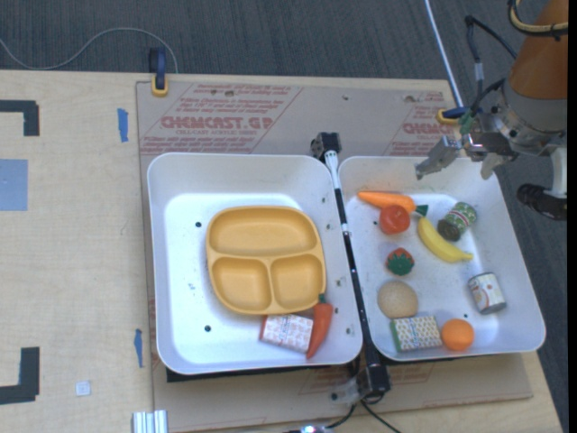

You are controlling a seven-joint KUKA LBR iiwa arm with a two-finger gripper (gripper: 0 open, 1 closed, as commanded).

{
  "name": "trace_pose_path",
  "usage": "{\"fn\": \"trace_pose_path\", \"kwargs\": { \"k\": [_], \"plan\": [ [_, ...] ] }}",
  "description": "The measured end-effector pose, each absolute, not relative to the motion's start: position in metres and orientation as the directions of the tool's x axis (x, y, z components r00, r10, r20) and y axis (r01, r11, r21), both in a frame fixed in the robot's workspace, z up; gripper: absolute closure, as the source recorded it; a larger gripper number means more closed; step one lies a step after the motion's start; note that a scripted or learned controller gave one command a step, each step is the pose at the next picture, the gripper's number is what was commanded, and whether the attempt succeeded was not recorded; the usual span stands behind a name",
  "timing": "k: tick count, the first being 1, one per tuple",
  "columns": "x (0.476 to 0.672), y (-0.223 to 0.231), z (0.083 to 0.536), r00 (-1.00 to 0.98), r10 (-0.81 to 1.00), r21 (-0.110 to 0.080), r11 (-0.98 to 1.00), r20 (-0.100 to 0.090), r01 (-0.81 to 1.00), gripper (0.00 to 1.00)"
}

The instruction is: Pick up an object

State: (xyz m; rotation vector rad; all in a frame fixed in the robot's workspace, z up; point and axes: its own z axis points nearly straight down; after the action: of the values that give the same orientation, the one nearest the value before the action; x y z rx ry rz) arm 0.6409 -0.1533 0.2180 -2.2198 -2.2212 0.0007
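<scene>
my claw [448, 156] open, empty, over right bin [527, 309] far edge; banana [442, 242] nearest: light, stiff, slick, take across middle

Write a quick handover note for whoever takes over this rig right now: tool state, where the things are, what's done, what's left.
Tool: over the far rim of the right white bin, nothing between its fingers that I can see; open or shut is unclear.
Right bin: plastic carrot, red tomato, yellow banana, green-labelled can, strawberry, tan bun, white can, patterned box, orange fruit.
Left white bin: yellow divided tray, small printed box, second carrot.
Done: nothing lifted.
Left: pick up one object.
</scene>
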Motion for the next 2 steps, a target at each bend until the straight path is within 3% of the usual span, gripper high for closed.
{"fn": "trace_pose_path", "kwargs": {
  "k": [1, 2],
  "plan": [
    [0.625, -0.148, 0.104, -0.001, 1.0, 0.004, 0.001, -0.001, 1.0, 0.0],
    [0.573, -0.11, 0.087, 0.0, 1.0, 0.005, 0.0, -0.001, 1.0, 0.0]
  ]
}}
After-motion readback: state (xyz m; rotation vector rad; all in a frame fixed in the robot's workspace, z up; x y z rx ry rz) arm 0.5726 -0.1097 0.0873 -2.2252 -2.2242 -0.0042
